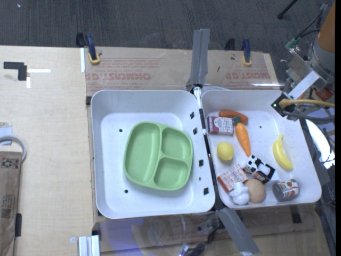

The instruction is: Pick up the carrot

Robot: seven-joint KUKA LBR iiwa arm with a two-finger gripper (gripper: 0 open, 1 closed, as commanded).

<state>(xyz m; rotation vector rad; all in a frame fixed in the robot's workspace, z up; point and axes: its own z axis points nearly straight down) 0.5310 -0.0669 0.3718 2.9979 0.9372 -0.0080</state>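
The carrot point(243, 138) is orange with a green top and lies lengthwise in the right bin point(311, 161), left of its middle, with the green end pointing to the back. Touching its top end is a red pepper point(232, 114). A red carton point(220, 125) lies just to the carrot's left. My gripper point(305, 77) hangs at the view's right edge, above the right bin's back right corner and well away from the carrot, with nothing seen in it.
Also in the right bin are a lemon point(225, 151), a banana point(281, 152), a black-and-white toy point(260, 168), a snack packet point(231, 177), a brown egg-like thing point(256, 191), a white bulb point(240, 195) and a small can point(286, 189). The left bin point(106, 143) holds a green divided plate point(159, 156).
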